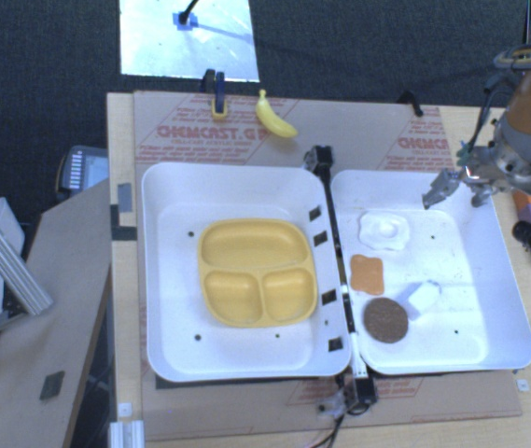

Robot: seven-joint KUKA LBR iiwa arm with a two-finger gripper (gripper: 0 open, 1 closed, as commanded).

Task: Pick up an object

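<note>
My two grey fingers (458,187) are spread apart and hold nothing, up by the far right edge of the right white bin (489,343). In it lie a white fried-egg toy (383,231), an orange square slice (367,274), a round brown patty (386,320) and a small white block (422,298).

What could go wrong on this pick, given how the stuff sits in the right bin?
1. The orange slice, brown disc and small white block lie close together, so a descent may nudge a neighbour.
2. The white piece is pale on the white right bin and looks flat, likely hard to grip.
3. The gripper sits near the bin's far rim; it may clip it.
</note>
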